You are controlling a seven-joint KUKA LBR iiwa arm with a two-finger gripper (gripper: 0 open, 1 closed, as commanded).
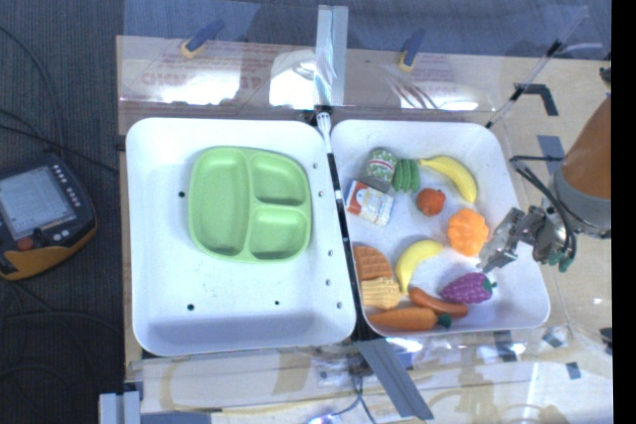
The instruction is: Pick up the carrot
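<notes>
— What does the carrot (404,319) look like?
— Stubby, orange, lying flat against the right bin's (517,313) front wall, just beside the waffle (375,277).
— And the gripper (500,248)?
— Near the purple grapes (467,289); jaws apart, holding nothing.

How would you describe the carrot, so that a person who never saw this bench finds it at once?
Look in the right bin, along its near edge. The carrot lies there flat, below the waffle and a red chili. It is plain orange, long and tapered.
</notes>
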